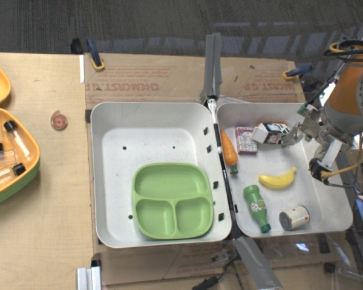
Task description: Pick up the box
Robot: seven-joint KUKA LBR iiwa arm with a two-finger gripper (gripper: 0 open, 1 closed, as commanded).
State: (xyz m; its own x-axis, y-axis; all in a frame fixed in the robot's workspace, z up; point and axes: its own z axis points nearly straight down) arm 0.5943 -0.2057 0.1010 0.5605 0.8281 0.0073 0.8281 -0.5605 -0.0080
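Observation:
Two boxes lie at the back of the right bin (324,201). One is a flat pink and white box (246,140). The other is a smaller black and white box (270,132) just to its right. My gripper (290,137) is low in the bin, at the right end of the black and white box and seemingly touching it. The grey arm with its orange band (349,93) comes in from the right edge.
The right bin also holds a carrot (229,150), a banana (277,179), a green bottle (256,206) and a small can (294,217). A green divided plate (172,207) lies in the left bin (139,141). A yellow tray (6,156) sits far left.

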